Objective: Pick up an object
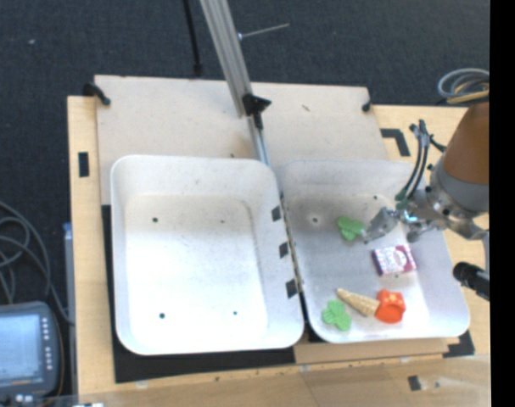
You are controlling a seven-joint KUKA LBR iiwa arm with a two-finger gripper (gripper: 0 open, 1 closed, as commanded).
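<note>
The right bin (325, 189) holds several small objects. A green piece (350, 227) lies near its middle. A purple and white box (393, 259) sits to the right of it. Near the front wall lie a tan cone (356, 302), an orange-red piece (390, 306) and a green clover shape (335, 315). My gripper (383, 223) hangs low over the right bin, just right of the green piece and above the purple box. Nothing shows held in it.
The left bin (198, 253) stands beside the right one, their walls touching at the middle. A slanted metal pole (232, 58) rises from behind the bins. Cables and a screen (15, 346) lie off the bench at the left.
</note>
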